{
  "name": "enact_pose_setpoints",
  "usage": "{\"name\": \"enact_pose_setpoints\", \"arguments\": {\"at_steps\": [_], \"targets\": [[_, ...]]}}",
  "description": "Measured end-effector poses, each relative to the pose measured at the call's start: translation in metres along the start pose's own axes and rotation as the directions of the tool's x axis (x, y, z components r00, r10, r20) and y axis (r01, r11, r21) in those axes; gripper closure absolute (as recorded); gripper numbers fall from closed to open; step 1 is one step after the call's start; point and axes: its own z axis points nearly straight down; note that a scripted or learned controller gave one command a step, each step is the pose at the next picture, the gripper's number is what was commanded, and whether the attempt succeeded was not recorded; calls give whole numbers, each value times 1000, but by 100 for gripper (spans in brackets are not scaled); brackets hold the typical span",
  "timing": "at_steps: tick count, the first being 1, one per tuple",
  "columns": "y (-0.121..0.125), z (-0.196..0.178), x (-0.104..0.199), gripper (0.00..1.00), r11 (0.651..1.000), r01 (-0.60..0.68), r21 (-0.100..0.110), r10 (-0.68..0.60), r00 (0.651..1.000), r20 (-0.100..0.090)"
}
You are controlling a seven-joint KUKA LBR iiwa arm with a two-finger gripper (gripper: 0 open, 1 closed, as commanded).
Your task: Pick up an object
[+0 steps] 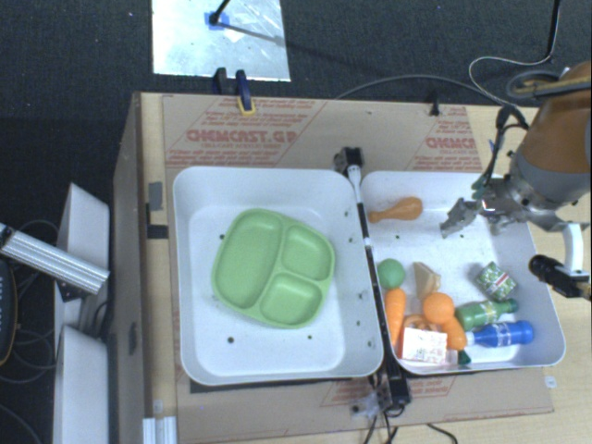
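Observation:
My gripper [479,218] hangs over the upper part of the right bin [435,192], with the grey arm and its orange band [564,128] behind it to the right. Its fingers [457,218] stand spread and open, and nothing lies between them. A tan toy drumstick [396,211] lies on the bin floor to the gripper's left. Below it are a green ball [390,273], a carrot [395,313], an orange [437,305], a small green box [497,280], a green bottle [481,314] and a blue bottle [504,333].
The left bin [203,211] holds a green divided plate [275,266]. A white labelled packet [425,346] sits at the right bin's front edge, and a tan wedge [425,276] lies beside the ball. A black divider [365,248] runs between the bins.

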Motion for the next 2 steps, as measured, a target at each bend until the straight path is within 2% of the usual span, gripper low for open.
{"name": "enact_pose_setpoints", "arguments": {"at_steps": [1, 2], "targets": [[-4, 102, 16, 0, 1000, -1, 3, 1, 1000, -1], [2, 105, 49, 0, 1000, 1, 1, -1, 1000, -1]]}}
